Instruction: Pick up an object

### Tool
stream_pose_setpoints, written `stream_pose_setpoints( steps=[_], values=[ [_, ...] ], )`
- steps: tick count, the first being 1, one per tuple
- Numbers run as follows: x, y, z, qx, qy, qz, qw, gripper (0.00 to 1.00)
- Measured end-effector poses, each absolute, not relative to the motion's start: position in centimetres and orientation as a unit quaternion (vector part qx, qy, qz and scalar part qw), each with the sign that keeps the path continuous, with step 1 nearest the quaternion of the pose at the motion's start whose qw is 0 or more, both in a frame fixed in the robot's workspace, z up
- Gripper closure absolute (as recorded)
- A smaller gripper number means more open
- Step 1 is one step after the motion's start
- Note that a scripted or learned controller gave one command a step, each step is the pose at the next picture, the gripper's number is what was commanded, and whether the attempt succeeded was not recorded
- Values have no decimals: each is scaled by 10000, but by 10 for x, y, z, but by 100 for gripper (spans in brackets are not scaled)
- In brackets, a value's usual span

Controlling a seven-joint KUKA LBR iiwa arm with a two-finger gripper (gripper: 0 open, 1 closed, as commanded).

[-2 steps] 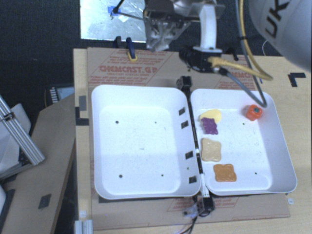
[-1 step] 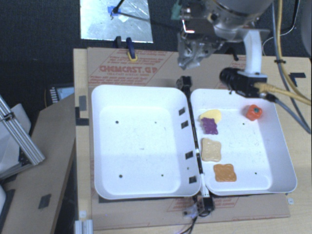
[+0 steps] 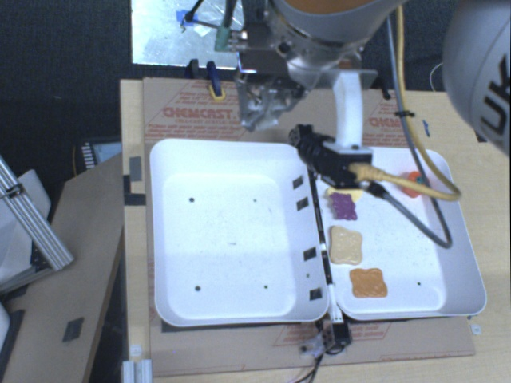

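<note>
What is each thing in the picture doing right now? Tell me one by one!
Purple piece: lying in the right bin, nearest the arm.
Tan piece: lying flat below the purple one.
Orange piece: lying flat near the bin's front.
Red piece: partly hidden behind the yellow cable.
Right bin: holding all four pieces.
Left bin: sitting beside the right bin.
Gripper: up above the left bin's back edge; fingers too blurry to tell.

Both white bins (image 3: 219,246) look smooth, faintly glossy plastic on a matt brown cardboard sheet (image 3: 188,110); lower left an aluminium extrusion (image 3: 32,222), ribbed metal; arm (image 3: 479,46) shell at upper right smooth satin grey.
</note>
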State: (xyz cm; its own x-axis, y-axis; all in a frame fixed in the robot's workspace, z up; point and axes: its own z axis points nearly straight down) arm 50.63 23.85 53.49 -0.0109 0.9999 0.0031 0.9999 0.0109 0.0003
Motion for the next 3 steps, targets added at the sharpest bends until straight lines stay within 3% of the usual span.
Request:
stream_pose_setpoints(
  steps=[1, 2, 3],
  values=[
    [556, 234, 535, -7071, -7071, -15, -12, 100],
    [520, 169, 520, -7080, -7062, 9, 3, 100],
    [546, 235, 334, -7047, -7094, 45, 25, 100]
  ],
)
